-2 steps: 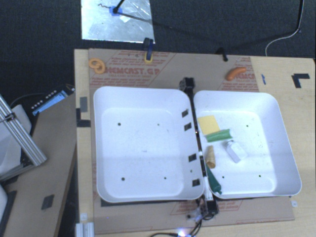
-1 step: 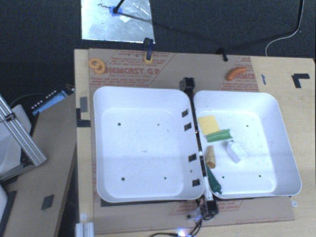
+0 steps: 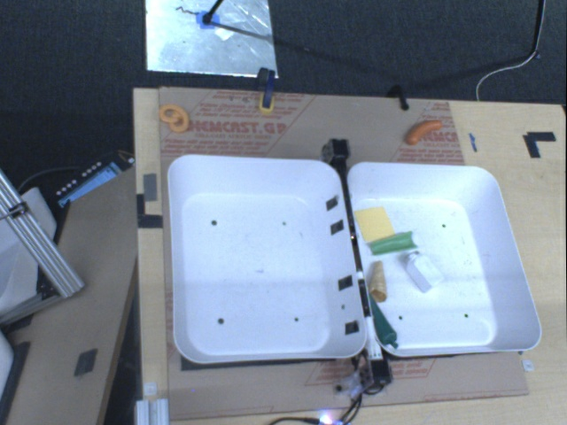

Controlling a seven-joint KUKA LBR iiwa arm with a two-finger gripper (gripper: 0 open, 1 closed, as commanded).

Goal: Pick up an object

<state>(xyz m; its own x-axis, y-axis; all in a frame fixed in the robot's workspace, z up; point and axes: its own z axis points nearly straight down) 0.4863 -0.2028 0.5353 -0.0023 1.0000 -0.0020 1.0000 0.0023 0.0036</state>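
Note:
The right bin [image 3: 496,237] holds several small objects near its left wall. A yellow flat block [image 3: 374,223] lies at the top of the group. Just below it rests a green stick-shaped piece [image 3: 392,243]. A white and grey small object [image 3: 418,271] lies to the right of a tan cork-like cylinder [image 3: 378,280]. A dark green piece [image 3: 384,324] sits against the bin's lower left wall.
The left bin [image 3: 257,255] stands beside the right one, with black clips along the divider [image 3: 347,255]. On the cardboard bench behind the bins lie an orange sausage-shaped toy [image 3: 423,132], an orange ring [image 3: 174,118] and a yellow-blue clamp [image 3: 266,89].

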